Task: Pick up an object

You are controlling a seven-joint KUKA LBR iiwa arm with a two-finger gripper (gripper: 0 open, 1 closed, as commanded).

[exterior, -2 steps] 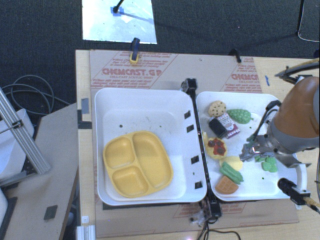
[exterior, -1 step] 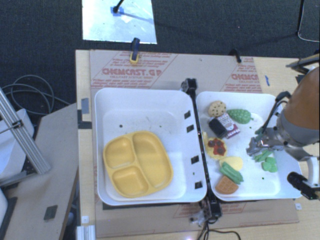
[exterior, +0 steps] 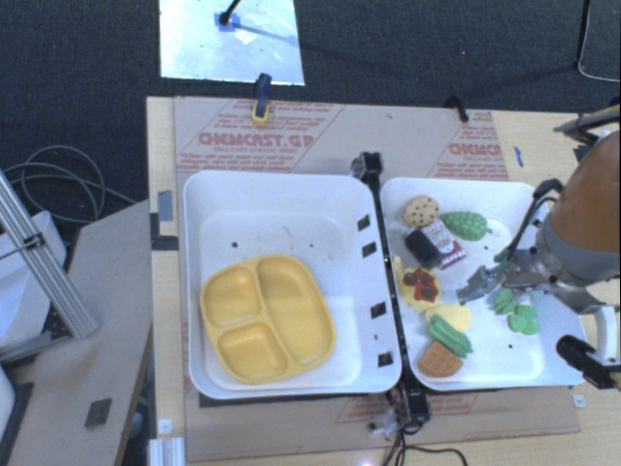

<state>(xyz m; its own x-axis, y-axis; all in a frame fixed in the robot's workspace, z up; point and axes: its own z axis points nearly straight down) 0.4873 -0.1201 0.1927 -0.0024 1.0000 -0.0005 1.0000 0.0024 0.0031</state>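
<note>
Nearest camera: front rim of left shallow white bin, holding yellow three-compartment plastic tray, lying flat, toward bin's front-left. Right shallow white bin touching it along black centre divider.

Grey arm with orange band reaching in from right over right bin. Grey two-finger gripper low over bin middle, tips pointing left. Finger state: cannot tell, too blurred; nothing visibly between them.

Pick candidates, all toy food in right bin:
- dark block with red-white label, tilted, left of centre
- bumpy green piece, just beside block
- green pod across pale yellow piece, just left of and below gripper tips
- brown waffle-like wedge, front
- red-and-yellow piece, by divider
- round speckled cookie, back-left
- small green bits, under wrist
</note>
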